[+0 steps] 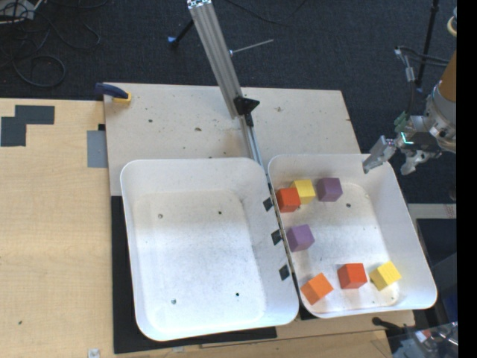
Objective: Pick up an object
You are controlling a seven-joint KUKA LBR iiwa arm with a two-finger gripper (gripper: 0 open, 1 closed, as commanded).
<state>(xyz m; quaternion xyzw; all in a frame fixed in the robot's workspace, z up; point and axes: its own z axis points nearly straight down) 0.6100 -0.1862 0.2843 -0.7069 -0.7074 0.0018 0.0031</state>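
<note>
Camera view: blocks in the right bin [417, 252], seven counted. Two red [288, 198] [352, 275], two yellow [304, 191] [385, 275], two purple [329, 189] [299, 236], one orange [317, 287]. Probably light, stiff, flat-sided; best pinched across opposite faces. Lone purple easiest to reach. End effector [393, 157] over the bin's far right corner, fingers apart, holding nothing. One left bin [149, 177] on the worktop [179, 118].

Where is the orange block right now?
The orange block lies in the right bin, near its front-left corner, just left of a red block.
</note>
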